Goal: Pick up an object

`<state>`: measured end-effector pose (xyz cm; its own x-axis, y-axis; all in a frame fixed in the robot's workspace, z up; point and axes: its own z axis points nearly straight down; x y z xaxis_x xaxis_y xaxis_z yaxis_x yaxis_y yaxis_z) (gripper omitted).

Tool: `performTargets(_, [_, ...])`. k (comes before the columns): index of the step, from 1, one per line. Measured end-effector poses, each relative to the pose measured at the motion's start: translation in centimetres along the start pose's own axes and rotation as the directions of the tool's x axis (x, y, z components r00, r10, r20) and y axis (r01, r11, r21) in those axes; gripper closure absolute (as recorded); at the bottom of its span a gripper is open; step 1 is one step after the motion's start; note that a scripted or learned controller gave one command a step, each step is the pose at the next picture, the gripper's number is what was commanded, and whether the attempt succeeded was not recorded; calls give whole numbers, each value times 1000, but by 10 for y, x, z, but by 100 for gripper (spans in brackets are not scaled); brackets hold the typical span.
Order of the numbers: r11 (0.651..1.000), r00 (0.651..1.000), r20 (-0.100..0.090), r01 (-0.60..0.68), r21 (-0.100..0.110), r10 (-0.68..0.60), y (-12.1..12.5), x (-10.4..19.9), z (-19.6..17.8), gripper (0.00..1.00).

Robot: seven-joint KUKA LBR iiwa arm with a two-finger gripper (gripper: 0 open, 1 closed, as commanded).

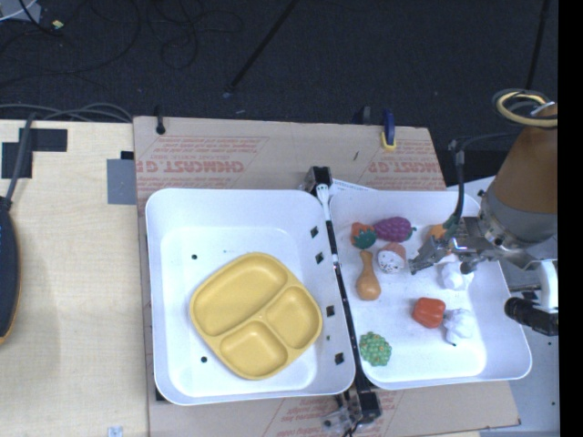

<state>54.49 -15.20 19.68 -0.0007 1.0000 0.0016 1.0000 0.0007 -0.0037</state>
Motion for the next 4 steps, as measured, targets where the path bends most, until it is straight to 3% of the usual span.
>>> performTargets(1, [1000, 1000, -1, -3, 3, 3, -63, -12, 114, 0])
performTargets(2, [1000, 1000, 1, -2, -2, 2, -57, -4, 109, 0])
performTargets(3, [1000, 1000, 1, 0, -2, 0, -48, 23, 109, 0])
performTargets(4, [1000, 1000, -2, 9, -8, -9, -58, 118, 4, 0])
